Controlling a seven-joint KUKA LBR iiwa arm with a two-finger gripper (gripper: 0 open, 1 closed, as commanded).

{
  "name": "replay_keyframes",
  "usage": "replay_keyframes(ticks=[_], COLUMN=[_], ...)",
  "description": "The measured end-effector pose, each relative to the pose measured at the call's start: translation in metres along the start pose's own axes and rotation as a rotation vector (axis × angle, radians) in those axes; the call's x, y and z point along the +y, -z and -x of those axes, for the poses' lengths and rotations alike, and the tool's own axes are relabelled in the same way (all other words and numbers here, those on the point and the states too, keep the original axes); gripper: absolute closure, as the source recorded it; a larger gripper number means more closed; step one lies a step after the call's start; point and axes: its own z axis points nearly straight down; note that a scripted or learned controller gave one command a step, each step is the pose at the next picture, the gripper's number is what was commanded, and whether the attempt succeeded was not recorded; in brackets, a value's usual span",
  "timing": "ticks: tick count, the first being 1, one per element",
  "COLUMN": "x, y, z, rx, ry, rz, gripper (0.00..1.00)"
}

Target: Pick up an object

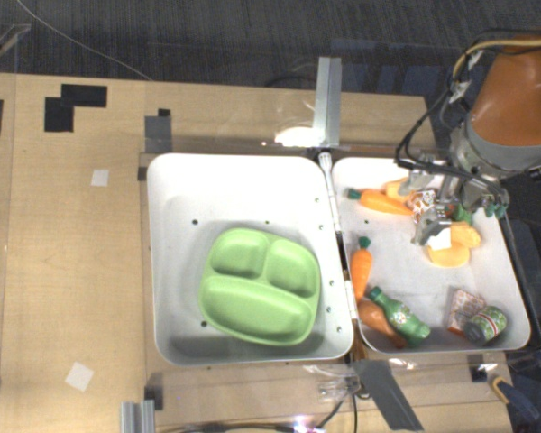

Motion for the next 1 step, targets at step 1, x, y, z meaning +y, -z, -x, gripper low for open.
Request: replay_keyframes(ticks=[1], x=[0.0100], y=[-0.1298], z=[-0.0116], rx=[-0.001], ry=[0.081], rz=[0.000], gripper=[0.00])
